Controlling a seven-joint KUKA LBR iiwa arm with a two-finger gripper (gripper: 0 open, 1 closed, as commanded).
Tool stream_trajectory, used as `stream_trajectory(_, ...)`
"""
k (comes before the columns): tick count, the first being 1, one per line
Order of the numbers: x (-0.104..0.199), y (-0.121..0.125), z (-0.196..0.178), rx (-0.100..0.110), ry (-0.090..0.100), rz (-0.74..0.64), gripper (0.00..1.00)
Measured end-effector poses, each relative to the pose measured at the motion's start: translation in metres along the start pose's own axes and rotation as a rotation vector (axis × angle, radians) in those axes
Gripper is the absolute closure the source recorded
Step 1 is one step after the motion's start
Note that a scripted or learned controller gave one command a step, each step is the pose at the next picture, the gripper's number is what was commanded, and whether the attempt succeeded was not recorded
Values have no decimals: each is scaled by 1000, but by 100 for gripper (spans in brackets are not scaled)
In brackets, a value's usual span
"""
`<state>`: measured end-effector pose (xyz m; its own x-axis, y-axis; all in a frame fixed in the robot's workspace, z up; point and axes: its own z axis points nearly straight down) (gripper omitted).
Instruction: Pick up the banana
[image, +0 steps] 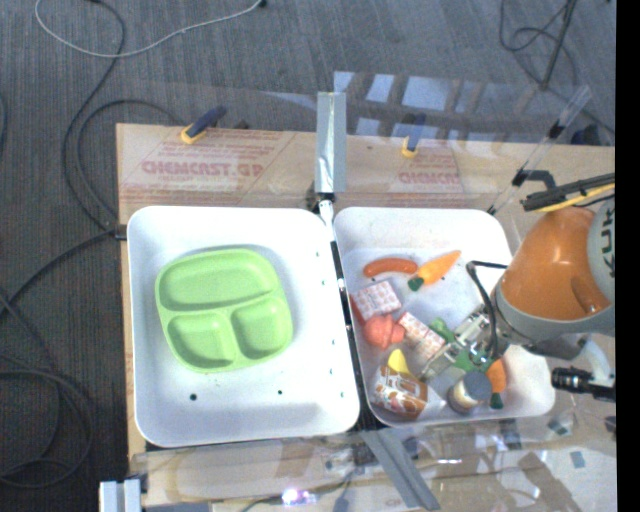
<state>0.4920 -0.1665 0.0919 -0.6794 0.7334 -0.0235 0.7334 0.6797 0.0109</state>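
Banana (397, 361) crowded by wrapped snack (421, 338), bread (400, 392).

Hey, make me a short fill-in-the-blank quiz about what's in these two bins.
1. The green tray has ____ compartments.
2. The green tray lies in the ____ bin as the camera sees it.
3. The carrot lies just right of a ____ sausage.
4. The tool is over the ____ bin.

Missing words: three; left; red; right
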Motion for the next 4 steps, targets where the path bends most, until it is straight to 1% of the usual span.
stream_trajectory(1, 34, 58, -44, 8, 24, -164, 0)
stream_trajectory(2, -30, 95, -74, 5, 23, -251, 0)
stream_trajectory(3, 23, 64, -17, -4, -1, -377, 0)
stream_trajectory(4, 22, 67, -28, -11, -6, -377, 100)
